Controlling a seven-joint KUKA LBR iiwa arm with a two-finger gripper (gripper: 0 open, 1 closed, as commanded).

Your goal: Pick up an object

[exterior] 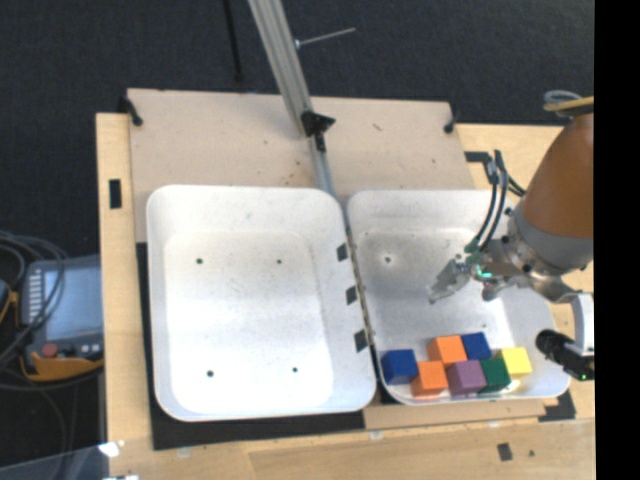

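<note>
Seven small blocks sit clustered at the near edge of the right bin point(400, 218): blue block point(399, 365), two orange blocks point(449, 349), purple block point(466, 376), green block point(495, 372), yellow block point(516, 360), a second blue behind. End effector point(450, 280) hangs over bare bin floor, nothing between its parts; whether they stand apart or together, cannot tell. The cluster lies just nearward of it, toward the bin's front rim. Left bin point(250, 298) alongside on a tan worktop point(230, 138); dark carpet point(120, 28) beyond.
</note>
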